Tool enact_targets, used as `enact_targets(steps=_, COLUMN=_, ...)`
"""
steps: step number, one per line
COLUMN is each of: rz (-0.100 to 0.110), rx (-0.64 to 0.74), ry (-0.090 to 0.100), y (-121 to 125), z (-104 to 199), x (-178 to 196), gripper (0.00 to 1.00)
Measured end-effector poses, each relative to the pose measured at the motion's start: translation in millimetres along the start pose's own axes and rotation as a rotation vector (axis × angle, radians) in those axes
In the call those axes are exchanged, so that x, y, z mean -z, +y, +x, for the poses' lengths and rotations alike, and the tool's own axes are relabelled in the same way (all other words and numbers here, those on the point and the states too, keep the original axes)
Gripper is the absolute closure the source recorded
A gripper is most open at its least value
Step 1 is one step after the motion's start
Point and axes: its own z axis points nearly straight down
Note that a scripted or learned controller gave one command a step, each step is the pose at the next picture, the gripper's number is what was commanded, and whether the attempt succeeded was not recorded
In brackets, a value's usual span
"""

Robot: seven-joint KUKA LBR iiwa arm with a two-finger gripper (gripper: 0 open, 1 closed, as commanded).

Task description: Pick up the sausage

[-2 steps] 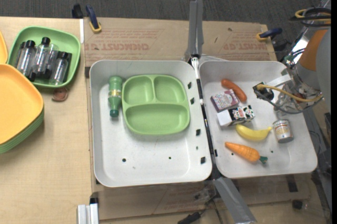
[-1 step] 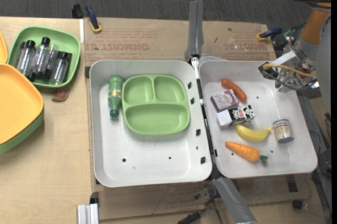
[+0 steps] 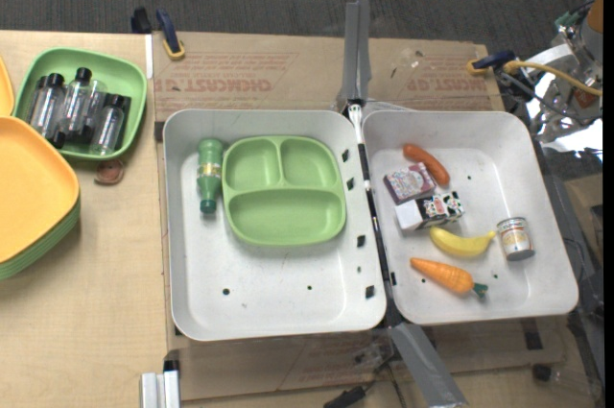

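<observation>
The smooth, glossy orange-red sausage (image 3: 426, 163) lies at the upper middle of the right bin (image 3: 537, 296), touching a pink carton (image 3: 409, 182). Below sit a curved banana (image 3: 460, 242) and a tapered carrot (image 3: 447, 276). Can't tell the gripper's state.

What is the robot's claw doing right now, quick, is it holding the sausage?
Gripper: cannot be told from this view. The sausage lies untouched in the right bin, beside a small pink box.
</observation>
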Motion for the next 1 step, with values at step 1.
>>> enact_targets(steps=1, rz=0.001, rx=0.198, ry=-0.001, y=0.0, z=2.0, x=-82.9, gripper=1.00)
